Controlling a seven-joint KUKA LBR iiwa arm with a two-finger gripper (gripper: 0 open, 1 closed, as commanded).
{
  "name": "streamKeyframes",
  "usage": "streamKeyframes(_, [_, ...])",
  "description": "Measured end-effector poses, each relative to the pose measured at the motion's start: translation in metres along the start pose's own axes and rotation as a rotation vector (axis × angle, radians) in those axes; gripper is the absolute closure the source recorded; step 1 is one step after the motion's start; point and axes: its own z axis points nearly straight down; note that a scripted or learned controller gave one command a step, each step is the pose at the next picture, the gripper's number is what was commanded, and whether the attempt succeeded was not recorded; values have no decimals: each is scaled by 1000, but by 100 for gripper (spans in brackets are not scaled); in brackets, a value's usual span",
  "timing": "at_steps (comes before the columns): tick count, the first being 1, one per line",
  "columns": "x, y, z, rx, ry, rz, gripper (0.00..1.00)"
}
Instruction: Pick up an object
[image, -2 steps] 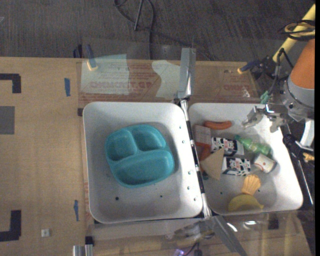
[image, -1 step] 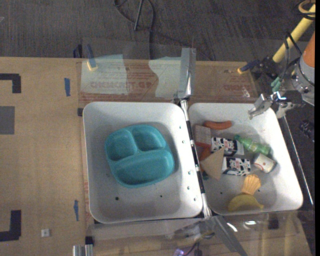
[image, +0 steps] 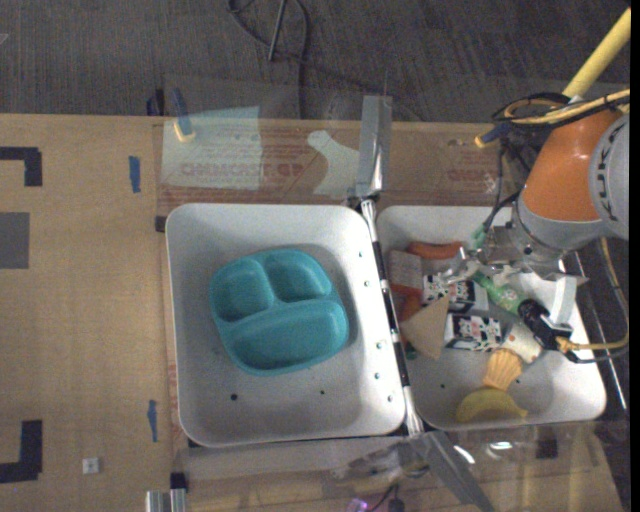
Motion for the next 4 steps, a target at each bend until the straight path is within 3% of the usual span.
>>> streamKeyframes(1, [-21, 18, 1, -3, 0, 155, 0])
streamKeyframes(2, [-81, -15, -40, 3, -2, 362, 0])
streamKeyframes(3, [-35, -3, 13, -26, -4, 310, 0])
streamKeyframes(4, [-73, 55, 14, 3, 4, 472, 0])
